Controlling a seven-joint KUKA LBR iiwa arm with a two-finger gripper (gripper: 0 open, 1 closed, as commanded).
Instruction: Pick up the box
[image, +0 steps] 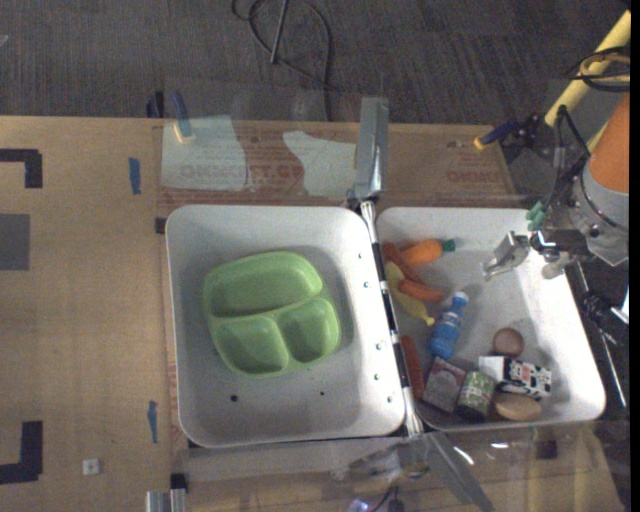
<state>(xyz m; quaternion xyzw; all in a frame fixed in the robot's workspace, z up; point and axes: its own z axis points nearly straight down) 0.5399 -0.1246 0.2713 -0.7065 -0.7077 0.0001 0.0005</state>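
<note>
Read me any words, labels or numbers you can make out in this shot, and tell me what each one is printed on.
No text can be read for certain.
Cardboard backing behind the bins: reddish printed lettering, too blurred to read.
Box in the right bin: black and white pattern, any lettering too small.
Blue bottle: label too small.
Can: label blurred.
Green tray: no markings.

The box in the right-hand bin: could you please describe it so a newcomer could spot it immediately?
Look in the right bin, along its near edge. The box lies there, small and white with black patches. A green can and a tan disc sit beside it; the box alone is white with black patches.
</note>
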